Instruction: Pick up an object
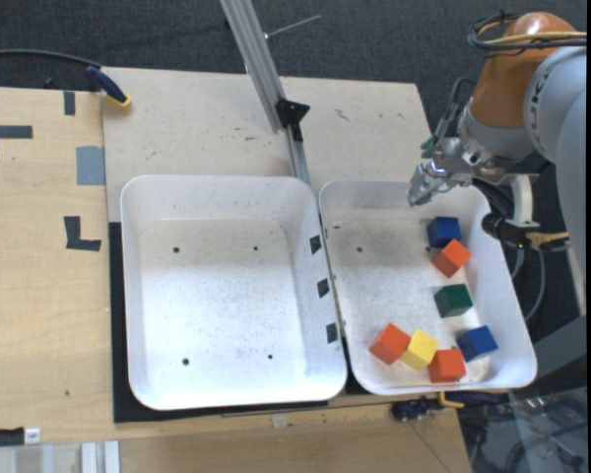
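Jaws (421, 193) above right bin (512, 308); seven blocks: three orange, two blue

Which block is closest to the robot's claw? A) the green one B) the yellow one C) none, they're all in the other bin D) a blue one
D: the claw hangs at the far end of the right bin, and the blue block lies just below it, nearer than the green block or the yellow block.
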Tool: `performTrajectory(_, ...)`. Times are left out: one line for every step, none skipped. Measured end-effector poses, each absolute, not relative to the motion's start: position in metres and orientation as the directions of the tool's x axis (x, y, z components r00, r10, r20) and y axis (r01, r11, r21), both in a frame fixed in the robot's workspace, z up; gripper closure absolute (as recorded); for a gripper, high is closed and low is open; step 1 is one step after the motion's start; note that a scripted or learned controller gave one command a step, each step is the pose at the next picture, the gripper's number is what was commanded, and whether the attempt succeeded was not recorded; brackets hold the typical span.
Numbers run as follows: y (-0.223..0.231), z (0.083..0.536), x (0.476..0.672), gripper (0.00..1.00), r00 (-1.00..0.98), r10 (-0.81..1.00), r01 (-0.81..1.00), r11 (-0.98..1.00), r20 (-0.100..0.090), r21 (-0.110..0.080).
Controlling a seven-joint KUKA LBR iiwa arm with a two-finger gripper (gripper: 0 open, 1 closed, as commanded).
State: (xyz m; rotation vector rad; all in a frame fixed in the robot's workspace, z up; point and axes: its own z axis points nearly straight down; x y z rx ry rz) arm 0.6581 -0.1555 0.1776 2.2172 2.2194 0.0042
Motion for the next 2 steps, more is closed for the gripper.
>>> performTrajectory(-0.161, 0.223, 0.66, 1.0, -0.002, 1.0, 1.0, 0.002, -0.001, 0.004)
performTrajectory(-0.16, 0.242, 0.661, 1.0, -0.002, 1.0, 1.0, 0.002, 0.0, 0.002)
